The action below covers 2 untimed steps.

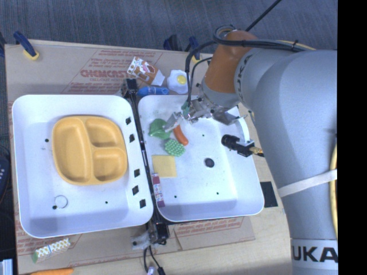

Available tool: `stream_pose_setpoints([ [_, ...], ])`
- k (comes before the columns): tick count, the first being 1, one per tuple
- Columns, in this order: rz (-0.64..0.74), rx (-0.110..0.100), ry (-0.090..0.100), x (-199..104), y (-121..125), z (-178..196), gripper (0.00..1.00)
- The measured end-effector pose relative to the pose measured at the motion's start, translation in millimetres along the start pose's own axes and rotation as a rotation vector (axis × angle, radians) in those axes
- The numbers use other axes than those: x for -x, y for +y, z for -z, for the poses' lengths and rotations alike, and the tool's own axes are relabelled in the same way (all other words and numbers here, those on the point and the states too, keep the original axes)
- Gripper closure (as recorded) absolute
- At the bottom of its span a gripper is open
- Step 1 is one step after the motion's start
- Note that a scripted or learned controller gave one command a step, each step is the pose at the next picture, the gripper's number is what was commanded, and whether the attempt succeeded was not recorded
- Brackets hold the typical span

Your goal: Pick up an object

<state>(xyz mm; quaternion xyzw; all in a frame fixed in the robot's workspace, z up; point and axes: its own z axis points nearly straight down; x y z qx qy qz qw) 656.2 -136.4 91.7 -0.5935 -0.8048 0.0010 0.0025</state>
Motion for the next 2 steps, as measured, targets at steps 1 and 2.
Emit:
stream_pose_setpoints([
  [1, 0.004, -0.001, 0.0, 0, 0, 11, 1.0],
  [2, 0.204, 0.003, -0.004, -56, -17, 127, 1.0],
])
